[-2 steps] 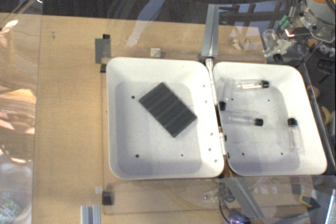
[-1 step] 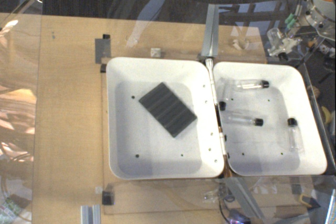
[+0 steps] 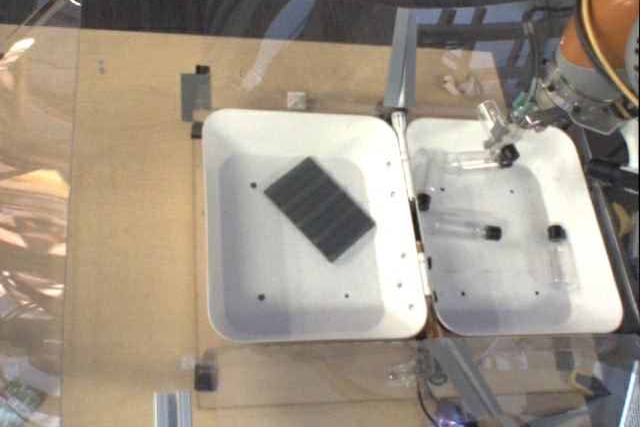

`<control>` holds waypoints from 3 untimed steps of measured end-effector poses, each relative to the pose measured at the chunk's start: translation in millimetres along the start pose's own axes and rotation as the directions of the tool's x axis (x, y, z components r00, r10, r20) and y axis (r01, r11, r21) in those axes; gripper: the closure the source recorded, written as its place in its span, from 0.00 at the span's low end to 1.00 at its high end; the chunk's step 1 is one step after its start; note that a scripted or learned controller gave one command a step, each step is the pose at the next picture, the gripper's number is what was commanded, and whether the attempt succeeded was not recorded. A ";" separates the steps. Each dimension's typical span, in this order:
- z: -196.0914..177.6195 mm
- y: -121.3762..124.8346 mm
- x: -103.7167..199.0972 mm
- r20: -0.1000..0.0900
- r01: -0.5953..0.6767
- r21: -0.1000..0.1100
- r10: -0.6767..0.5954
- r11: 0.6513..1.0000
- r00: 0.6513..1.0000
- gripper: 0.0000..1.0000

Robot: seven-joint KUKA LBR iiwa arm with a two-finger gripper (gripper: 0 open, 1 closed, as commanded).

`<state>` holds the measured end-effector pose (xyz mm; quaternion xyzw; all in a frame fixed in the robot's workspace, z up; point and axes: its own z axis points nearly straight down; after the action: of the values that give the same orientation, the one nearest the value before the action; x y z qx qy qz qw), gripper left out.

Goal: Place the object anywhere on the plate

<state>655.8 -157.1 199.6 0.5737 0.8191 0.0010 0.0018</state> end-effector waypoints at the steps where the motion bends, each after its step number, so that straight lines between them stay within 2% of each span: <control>1: -43.8 5.9 -26.1 0.002 -0.082 -0.002 0.082 0.997 0.997 1.00; 3: -96.4 -2.6 -49.4 0.002 -0.049 -0.001 0.049 0.999 0.999 1.00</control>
<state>669.8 -204.3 296.1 0.5937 0.8047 0.0009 0.0027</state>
